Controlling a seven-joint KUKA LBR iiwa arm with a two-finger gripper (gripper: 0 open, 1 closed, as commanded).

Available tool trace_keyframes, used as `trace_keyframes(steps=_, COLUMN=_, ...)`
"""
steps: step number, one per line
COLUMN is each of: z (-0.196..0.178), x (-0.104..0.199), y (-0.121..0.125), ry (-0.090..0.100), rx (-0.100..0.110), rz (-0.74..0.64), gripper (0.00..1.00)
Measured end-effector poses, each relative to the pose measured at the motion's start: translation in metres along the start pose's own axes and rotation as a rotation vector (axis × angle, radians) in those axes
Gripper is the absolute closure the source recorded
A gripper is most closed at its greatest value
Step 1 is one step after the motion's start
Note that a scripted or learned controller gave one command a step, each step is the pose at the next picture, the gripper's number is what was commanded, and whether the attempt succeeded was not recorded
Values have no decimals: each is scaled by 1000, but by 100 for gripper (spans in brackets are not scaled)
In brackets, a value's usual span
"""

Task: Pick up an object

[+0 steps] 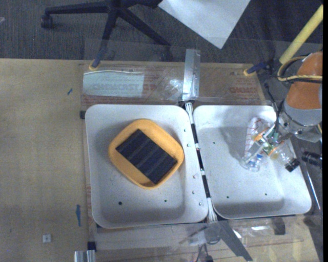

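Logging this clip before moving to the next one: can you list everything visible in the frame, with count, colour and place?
orange tray with dark ridged panel: 1, orange rim and black centre, lying in the left bin
clear plastic item with coloured markings: 1, transparent with red, green and orange bits, upper right part of the right bin, too blurred to name further
bins: 2, white, side by side on the bench
metal bracket: 1, grey, behind the seam between the bins
office chair base: 1, black, on the floor at top left
white sheet: 1, white, top centre
arm: 1, grey with orange band, at the right edge over the right bin
gripper: 1, dark, beside the clear item
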State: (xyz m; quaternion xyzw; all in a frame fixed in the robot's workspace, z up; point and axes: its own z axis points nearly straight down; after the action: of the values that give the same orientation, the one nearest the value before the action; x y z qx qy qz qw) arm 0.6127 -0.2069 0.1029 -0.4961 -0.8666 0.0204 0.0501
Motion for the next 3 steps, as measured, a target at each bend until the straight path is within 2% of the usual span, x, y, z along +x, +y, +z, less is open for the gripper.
trace_keyframes(steps=1, z=0, x=6, y=-4, ry=-23, rx=-18, rz=1, gripper=0)
trace_keyframes(steps=2, z=0, x=-5, y=3, ry=11, rx=8, rz=-7, gripper=0)
trace_keyframes(steps=3, z=0, x=3, y=0, ry=-18, rx=-7, rz=-14, gripper=0)
